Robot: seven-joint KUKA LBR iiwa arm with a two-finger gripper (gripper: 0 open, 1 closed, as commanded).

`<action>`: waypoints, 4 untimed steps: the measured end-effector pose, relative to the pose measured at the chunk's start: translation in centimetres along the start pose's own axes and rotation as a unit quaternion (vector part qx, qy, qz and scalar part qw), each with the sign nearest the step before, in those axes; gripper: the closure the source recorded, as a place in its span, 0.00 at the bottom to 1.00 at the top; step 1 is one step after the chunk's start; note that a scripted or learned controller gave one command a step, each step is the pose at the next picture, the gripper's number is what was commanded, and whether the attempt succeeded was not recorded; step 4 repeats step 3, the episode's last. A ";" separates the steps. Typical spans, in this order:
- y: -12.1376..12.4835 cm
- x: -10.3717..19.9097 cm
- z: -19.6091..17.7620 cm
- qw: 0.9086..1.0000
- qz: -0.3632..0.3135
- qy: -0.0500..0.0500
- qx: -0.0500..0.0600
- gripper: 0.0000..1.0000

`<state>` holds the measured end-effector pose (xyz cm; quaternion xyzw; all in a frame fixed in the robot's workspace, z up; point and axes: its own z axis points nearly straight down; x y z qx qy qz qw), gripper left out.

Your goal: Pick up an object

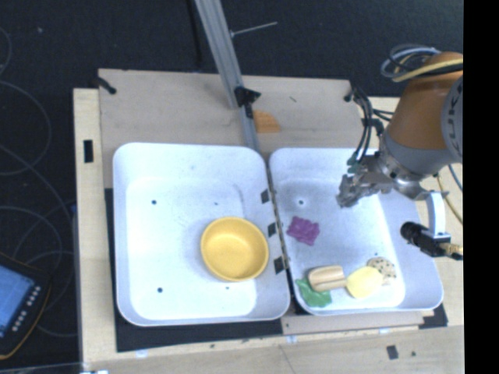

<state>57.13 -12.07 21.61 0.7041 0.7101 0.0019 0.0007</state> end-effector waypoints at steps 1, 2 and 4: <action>0.6 4.8 -1.2 1.000 0.000 0.000 0.000 1.00; -0.2 10.6 -2.4 1.000 0.000 0.001 0.001 1.00; -1.0 16.3 -1.6 1.000 0.000 0.000 0.002 1.00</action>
